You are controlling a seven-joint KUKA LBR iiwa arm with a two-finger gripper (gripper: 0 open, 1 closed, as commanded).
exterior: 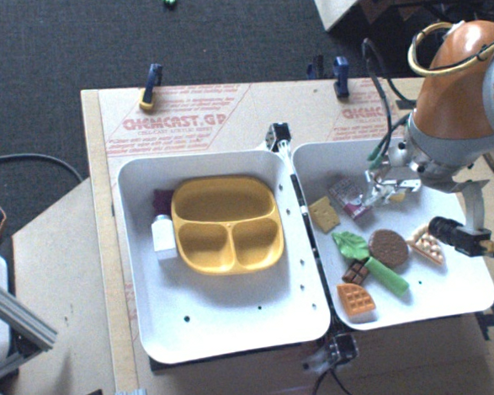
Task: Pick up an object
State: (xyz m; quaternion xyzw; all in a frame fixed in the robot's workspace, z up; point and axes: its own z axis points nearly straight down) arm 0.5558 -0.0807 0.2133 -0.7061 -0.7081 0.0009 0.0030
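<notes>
From above, the gripper (380,190) hangs low in the right bin (481,290), just beside a small wrapped packet (346,195), and whether it grips anything I cannot tell, so the pick looks unfinished, nothing visibly lifted yet.

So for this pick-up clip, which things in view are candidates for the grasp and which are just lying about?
In play, right bin:
gripper
purple packet
tan cracker
brown cookie
green leafy toy
chocolate piece
orange waffle
lattice waffle

Lying about:
yellow divided plate
white bottle
bench clamps
black cable
</notes>
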